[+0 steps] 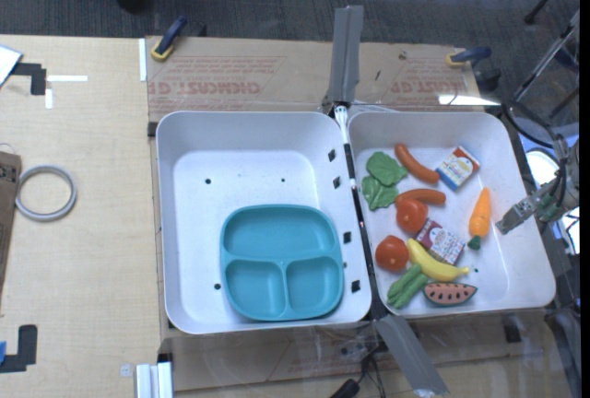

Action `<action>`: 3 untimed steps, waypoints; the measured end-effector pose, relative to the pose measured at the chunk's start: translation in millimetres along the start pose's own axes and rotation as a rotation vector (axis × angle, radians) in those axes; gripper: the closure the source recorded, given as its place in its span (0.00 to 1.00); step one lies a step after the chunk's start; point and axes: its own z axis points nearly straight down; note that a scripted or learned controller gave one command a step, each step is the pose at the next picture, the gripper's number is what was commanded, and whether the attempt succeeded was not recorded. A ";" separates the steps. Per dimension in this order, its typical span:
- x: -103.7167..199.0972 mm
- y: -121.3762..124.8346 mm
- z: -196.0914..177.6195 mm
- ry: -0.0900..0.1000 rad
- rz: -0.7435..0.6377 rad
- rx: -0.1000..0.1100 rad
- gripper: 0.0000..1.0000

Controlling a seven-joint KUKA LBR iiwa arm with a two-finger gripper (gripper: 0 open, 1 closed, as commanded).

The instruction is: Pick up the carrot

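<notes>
The carrot (479, 214) lay ungrasped in the right bin (516, 295); end effector (518, 214) beside it, state indeterminable.

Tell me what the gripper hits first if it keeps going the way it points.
Probably the orange carrot: the grey two-finger gripper points left toward it from the right white bin's rim. Its height is unclear.

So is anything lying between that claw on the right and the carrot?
No. In the camera view, only bare white bin floor separates the gripper from the carrot.
</notes>
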 end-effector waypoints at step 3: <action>37.6 90.2 -42.6 -0.003 -0.570 -0.003 1.00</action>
